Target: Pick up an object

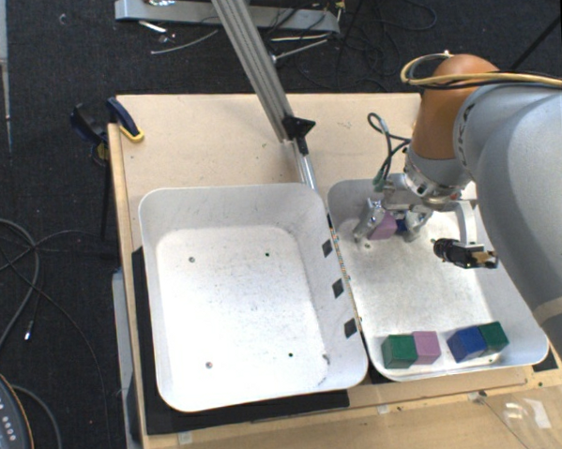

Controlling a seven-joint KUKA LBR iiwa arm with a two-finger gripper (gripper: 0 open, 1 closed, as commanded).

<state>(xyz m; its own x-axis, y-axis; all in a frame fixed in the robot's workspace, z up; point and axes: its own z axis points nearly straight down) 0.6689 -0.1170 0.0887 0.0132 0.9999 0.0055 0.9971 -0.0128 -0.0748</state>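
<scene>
- The grey arm with its orange band comes in from three o'clock, bent down over the right bin.
- The gripper hangs at the bin's eleven o'clock, fingers pinching a small purple block.
- Along the bin's six o'clock edge sit a dark green block, a pink block, a blue block and a green block.

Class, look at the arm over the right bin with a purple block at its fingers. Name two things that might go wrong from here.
1. The purple block sits at the tool's tips, mostly hidden, so the hold may be shallow and it might slip when moved.
2. The tool hangs near the right bin's back rim; a swing could clip that wall or the divider.
</scene>
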